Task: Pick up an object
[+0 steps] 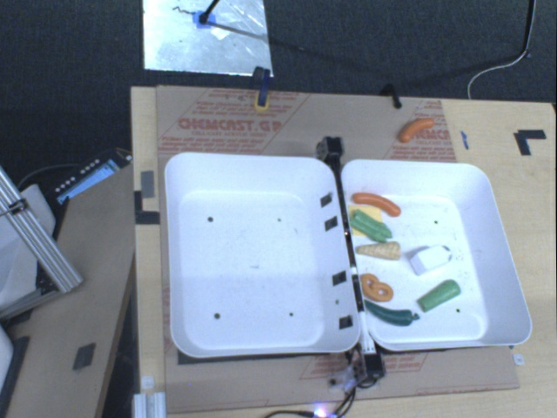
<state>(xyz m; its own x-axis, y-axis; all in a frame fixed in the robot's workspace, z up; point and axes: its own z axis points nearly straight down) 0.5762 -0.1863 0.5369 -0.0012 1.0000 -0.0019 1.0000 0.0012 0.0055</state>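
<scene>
Two white bins sit side by side on a printed cardboard sheet (226, 122) that covers the worktop (144, 146). The left bin (252, 251) shows its bare white floor with a few small dark dots. The right bin (496, 233) holds all the loose items, most of them gathered near its left wall.

At the top of that group lies an orange sausage (378, 203), resting on or against a yellow piece (367, 212). Just below them is a green pod (371, 226), tilted down to the right. Under it a pale cone (379, 251), perhaps a toy corn cob, lies on its side with its tip pointing left. Just right of the cone sits a white block (428, 259). Lower down, a pretzel (376, 286) lies close to the left wall, with a dark green chili (392, 315) just beneath it. A green cylinder (438, 294) lies right of the pretzel, tilted, apart from the block above it.

A second sausage (418, 130) lies outside the bins on the cardboard, beyond the right bin's far edge. A yellow and blue clamp (261, 90) grips the worktop's far edge, and a shiny sheet (206, 24) lies on the dark floor behind it.
</scene>
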